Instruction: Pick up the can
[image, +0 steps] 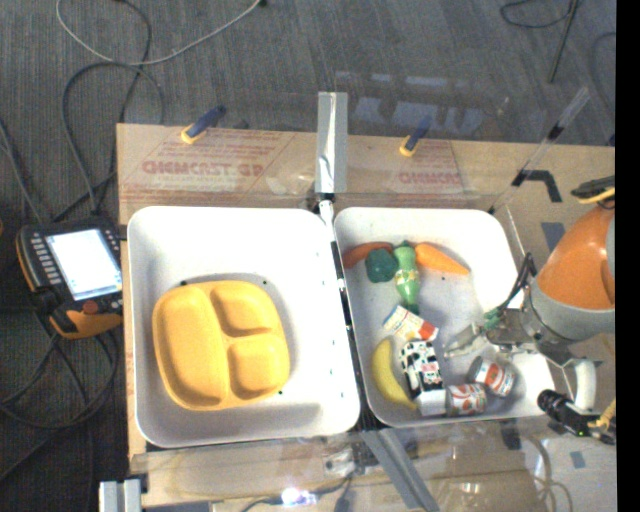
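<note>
Grey carpet with loose cables surrounds the bench, where we see two white bins side by side. Red and white, the can lies near the right bin's front right corner, a second can just beside it. We see the gripper just above, but cannot tell its state. Nearby are a banana, a carton and a carrot; a yellow tray fills the left bin

Grey carpet covers the floor, with dark cables looping across it. A handheld control pendant with a lit screen lies left of the brown surface, where two yellow-and-blue clamps grip the far edge.
</note>
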